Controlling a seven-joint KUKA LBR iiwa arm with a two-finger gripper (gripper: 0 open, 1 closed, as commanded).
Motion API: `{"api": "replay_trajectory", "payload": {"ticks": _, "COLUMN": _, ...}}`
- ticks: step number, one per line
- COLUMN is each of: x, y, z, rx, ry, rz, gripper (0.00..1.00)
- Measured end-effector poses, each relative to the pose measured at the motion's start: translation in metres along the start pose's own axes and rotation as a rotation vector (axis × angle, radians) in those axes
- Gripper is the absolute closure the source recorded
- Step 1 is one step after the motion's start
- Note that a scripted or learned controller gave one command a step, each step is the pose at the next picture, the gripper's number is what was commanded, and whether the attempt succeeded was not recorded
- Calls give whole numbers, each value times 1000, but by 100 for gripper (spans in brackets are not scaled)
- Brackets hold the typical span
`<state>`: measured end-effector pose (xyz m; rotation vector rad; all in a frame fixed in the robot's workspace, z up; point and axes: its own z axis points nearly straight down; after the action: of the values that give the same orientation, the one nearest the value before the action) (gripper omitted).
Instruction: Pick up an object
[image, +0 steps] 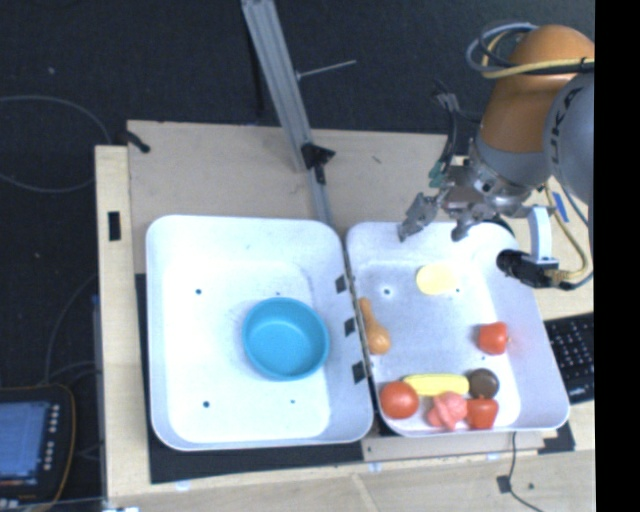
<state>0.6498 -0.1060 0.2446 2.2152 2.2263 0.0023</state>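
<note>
My gripper (436, 225) hangs over the far edge of the right bin (520, 330), its two dark fingers spread apart and open, nothing between them. Just below it a pale yellow disc (436, 279) lies on the bin floor. An orange carrot-like piece (374, 327) rests by the bin's left wall. A red round piece (493, 338) sits toward the right. At the near edge cluster a red tomato (399, 400), a yellow banana-like piece (436, 384), a pink piece (448, 410), a brown ball (484, 381) and a small red piece (482, 412).
The left bin (190, 260) holds a blue bowl (286, 338). A grey metal pole (284, 92) slants up from between the bins. A black keyboard (571, 352) lies right of the right bin, and a small screen (30, 440) at the lower left.
</note>
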Motion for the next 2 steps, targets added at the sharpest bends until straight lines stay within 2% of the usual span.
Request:
{"api": "replay_trajectory", "payload": {"ticks": 1, "x": -1, "y": -10, "z": 55, "rx": 6, "ry": -4, "rz": 7, "gripper": 0}}
{"api": "replay_trajectory", "payload": {"ticks": 2, "x": -6, "y": -2, "z": 113, "rx": 6, "ry": -4, "rz": 12, "gripper": 0}}
